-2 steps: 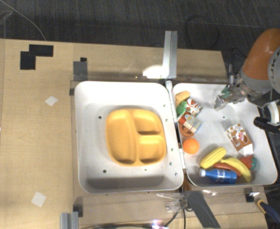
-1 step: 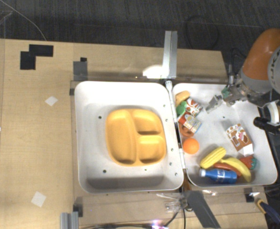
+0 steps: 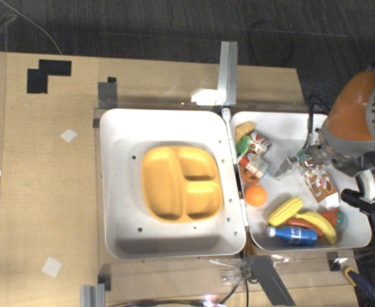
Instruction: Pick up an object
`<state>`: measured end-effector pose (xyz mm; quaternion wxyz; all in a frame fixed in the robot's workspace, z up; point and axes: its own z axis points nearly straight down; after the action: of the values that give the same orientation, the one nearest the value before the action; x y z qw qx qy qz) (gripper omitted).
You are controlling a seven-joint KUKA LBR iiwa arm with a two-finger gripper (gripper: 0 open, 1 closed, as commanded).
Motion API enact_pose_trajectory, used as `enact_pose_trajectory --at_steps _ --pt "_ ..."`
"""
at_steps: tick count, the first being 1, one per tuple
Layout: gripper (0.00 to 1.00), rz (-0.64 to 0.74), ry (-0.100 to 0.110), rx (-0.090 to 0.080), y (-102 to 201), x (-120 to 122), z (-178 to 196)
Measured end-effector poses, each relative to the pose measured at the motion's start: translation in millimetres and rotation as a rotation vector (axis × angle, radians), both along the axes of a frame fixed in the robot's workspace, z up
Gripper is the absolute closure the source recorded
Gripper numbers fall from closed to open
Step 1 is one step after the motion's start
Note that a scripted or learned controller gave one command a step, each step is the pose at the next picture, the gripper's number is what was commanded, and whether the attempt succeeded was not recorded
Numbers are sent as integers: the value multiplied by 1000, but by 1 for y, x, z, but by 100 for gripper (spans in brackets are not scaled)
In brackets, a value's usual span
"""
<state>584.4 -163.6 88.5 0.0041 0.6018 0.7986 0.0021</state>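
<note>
we saw nothing lifted yet: the end effector (image 3: 294,163) hung low in the right bin (image 3: 283,121), seemingly narrow and empty, though the view was poor. the orange ball (image 3: 255,196) and banana (image 3: 319,223) lay near it.

Grey arm with orange band (image 3: 361,110) cut off by right frame edge; its 2-finger gripper (image 3: 312,151) mostly hidden under the wrist, finger state unreadable. Red object (image 3: 300,222) largely covered by 2 yellow bananas (image 3: 318,222). Small printed packets (image 3: 254,155) by right white bin's (image 3: 283,120) left wall too blurred to identify.
</note>
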Motion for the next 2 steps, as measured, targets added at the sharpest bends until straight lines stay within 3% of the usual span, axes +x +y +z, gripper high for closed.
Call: enact_pose_trajectory --at_steps 1,2 --pt "100 2 -12 -3 0 4 14" --pt "100 -244 3 2 -17 -7 14"
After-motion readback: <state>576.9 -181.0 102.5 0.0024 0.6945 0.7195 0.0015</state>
